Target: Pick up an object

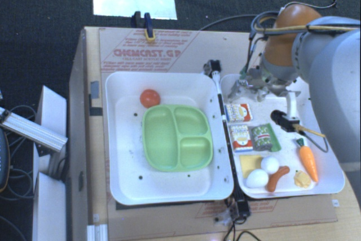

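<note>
Hovering at the far end of the right bin (333, 180), the arm's gripper (252, 87) hangs over bare floor; whether it is spread or closed cannot be told. Nearest beneath lies a small red-and-white box (238, 112), with a second box (241, 137) and green packet (264, 137) beyond, crowded enough that a descent risks a glancing miss.

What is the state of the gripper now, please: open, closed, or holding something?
Gripper: cannot be told from this view. It sits over the far end of the right bin, near the small red-and-white box.
</note>
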Tool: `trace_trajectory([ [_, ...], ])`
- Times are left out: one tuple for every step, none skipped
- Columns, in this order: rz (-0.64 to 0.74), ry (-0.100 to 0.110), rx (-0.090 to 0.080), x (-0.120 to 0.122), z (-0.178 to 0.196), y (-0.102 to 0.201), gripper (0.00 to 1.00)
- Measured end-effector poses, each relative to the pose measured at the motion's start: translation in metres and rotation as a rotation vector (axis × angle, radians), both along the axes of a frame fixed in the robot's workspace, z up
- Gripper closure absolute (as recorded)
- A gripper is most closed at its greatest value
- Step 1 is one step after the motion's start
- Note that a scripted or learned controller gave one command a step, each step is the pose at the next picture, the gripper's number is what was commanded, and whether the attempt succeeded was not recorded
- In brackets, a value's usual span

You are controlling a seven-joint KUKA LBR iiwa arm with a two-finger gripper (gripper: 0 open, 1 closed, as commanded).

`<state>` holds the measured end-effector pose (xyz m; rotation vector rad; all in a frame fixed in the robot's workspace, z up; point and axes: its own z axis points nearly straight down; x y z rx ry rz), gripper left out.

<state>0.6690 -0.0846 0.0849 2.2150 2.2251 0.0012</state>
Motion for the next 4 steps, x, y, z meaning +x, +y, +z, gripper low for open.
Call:
trace_trajectory([
  [0.002, -0.003, 0.000, 0.001, 0.011, 0.000, 1.00],
  [0.003, -0.003, -0.001, 0.001, 0.011, 0.000, 0.00],
  [0.000, 0.000, 0.000, 0.000, 0.000, 0.002, 0.00],
  [0.002, -0.003, -0.001, 0.001, 0.011, 0.001, 1.00],
])
